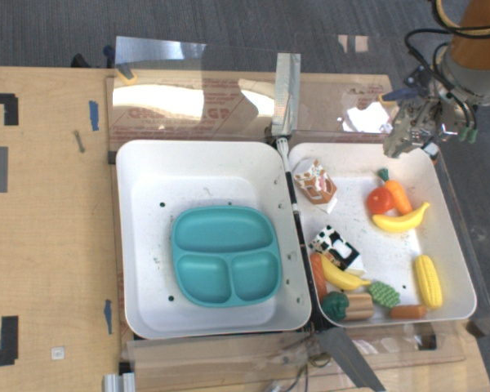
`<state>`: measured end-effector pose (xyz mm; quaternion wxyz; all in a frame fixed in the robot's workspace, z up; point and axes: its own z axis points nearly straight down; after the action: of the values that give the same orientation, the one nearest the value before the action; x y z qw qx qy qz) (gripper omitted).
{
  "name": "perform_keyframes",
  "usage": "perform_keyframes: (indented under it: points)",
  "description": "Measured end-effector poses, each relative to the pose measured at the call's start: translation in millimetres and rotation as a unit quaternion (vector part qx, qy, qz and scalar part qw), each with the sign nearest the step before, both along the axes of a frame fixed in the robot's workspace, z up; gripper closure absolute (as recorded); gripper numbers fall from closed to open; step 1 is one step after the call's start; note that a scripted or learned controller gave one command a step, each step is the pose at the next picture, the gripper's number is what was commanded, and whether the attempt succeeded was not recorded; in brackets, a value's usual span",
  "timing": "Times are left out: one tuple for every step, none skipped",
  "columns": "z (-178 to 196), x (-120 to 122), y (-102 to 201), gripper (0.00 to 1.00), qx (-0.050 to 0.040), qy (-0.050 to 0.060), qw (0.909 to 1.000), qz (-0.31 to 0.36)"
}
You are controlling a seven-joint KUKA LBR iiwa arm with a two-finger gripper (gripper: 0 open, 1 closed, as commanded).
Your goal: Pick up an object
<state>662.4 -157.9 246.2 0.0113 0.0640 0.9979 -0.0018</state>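
Note:
My gripper (406, 137) hangs over the far right corner of the right bin (457, 243), above the toys and touching none of them. Just below it lie a red tomato (380, 202), an orange carrot (397, 193) and a yellow banana (401, 220). Near the bin's far left sits a brown and white pastry (315, 183). Along the near side are a black and white piece (337, 247), a second banana (343, 277), a corn cob (427, 280), a green broccoli (336, 305) and a sausage (408, 310).
The left bin (139, 219) holds a teal divided plate (224, 254). A metal post (287, 92) rises at the far end of the wall between the bins. Brown cardboard (41, 219) covers the bench to the left.

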Motion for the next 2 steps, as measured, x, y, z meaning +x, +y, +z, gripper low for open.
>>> perform_keyframes:
  points:
    - [-8.0,-2.2,1.6,0.00,0.0018,0.007,1.0000,0.001]
    - [-142.9,-23.2,-41.8,0.00,-0.0015,0.003,0.9926,0.122]
